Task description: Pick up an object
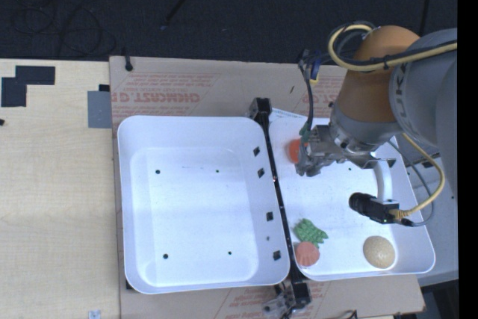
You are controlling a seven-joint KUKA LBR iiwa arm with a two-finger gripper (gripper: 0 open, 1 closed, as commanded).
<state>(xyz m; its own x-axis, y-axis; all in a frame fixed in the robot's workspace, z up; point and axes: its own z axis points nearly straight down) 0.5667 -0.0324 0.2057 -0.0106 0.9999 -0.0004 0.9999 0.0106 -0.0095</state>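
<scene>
A light wooden desk (pixel 52 183) carries two shallow white plastic bins; the left bin (pixel 134 146) sits bare. In the right bin (pixel 426 250), the claw (pixel 308 166) hangs low beside a small red-orange rounded object (pixel 295 151) near the divider — whether it is apart or together cannot be told. A clean grasp would need the claw centred over that object before closing — it lies close to the wall.

The gripper (pixel 308 164) covers most of a red object (pixel 295 151). The arm (pixel 418 86) runs off the right edge.
</scene>
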